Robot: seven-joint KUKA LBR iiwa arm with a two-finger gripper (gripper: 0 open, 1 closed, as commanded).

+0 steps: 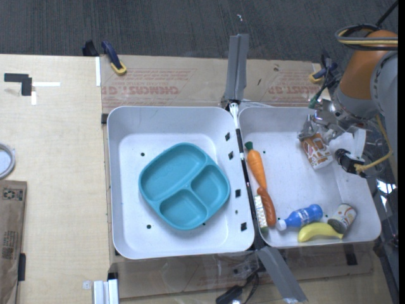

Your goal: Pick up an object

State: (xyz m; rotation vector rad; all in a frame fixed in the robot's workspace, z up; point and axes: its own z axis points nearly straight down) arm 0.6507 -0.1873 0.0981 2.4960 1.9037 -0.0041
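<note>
Bright, even overhead light, and you get a mostly sharp picture.

You see both white bins, left bin (120, 170) and right bin (285, 132), lit cleanly with only soft, short shadows under their rims and around the blue plate (183, 185). Faint sheen sits on the plate's ridges and on the blue bottle (304, 216). The arm's orange band (370, 40) at your upper right looks soft and slightly blurred. The dark floor along the top reads dim and grainy. Small items look low in detail.
</note>
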